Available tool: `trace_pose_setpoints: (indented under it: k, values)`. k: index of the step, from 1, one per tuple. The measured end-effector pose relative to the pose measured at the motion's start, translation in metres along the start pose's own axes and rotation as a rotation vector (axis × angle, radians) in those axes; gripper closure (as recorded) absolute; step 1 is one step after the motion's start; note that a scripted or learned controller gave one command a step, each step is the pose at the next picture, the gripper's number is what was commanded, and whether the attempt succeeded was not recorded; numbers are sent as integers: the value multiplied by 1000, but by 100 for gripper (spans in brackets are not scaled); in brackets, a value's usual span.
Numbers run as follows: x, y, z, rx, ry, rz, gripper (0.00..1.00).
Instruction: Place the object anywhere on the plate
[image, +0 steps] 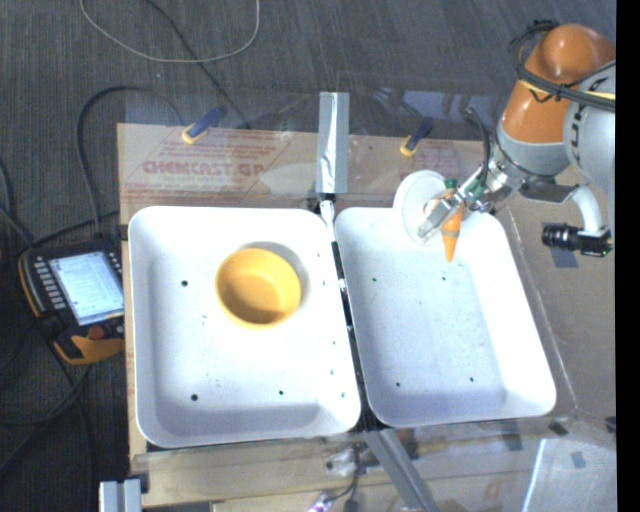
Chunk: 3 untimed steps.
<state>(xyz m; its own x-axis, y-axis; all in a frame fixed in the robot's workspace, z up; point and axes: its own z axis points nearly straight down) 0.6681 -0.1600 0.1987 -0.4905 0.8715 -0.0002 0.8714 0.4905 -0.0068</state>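
Gripping a carrot (450, 238), the pincer (447, 215) hangs just beside the white plate (412, 195); next, carry it over and release.

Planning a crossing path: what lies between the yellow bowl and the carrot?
In the camera view, between yellow bowl and carrot: bare bin floor and the two bins' adjoining rims.

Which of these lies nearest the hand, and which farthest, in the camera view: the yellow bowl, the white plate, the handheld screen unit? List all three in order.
Measured from the hand:
1. White plate, right beside it at the right bin's top edge.
2. Yellow bowl, in the left bin.
3. Handheld screen unit, off the bench at the far left.
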Motion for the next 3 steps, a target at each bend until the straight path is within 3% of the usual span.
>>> trace_pose_setpoints:
  k: [1, 2, 3]
  values:
    - [70, 28, -33, -2, 2, -243, 100]
    - [194, 56, -10, -2, 4, -476, 100]
    - [194, 57, -11, -5, 2, -476, 0]
